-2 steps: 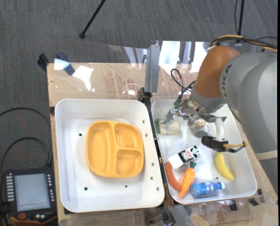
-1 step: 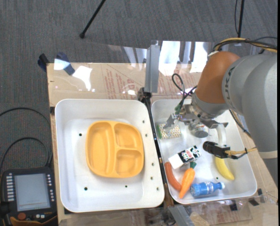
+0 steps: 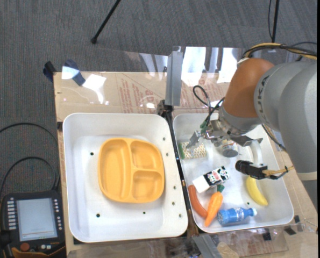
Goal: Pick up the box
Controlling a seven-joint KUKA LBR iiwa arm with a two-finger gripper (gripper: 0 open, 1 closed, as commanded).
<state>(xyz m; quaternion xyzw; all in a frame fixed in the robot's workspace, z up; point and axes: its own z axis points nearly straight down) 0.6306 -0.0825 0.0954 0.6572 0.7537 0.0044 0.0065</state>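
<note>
The left bin (image 3: 73, 144) held a yellow divided plate (image 3: 131, 170). In the right bin (image 3: 286, 211), the box (image 3: 210, 179), a small black-and-white carton, lay on its side near the middle, just above the carrot (image 3: 213, 202) and beside the sausage (image 3: 197, 200). It appeared light, stiff-walled cardboard, probably smooth-faced and liable to crush under hard closure; a grip across its narrow width seemed soundest. A blue bottle (image 3: 234, 215) and a banana (image 3: 256, 191) lay further right. The gripper (image 3: 198, 138) hung over the bin's upper left corner, well apart from the box; jaw state could not be determined.
</note>
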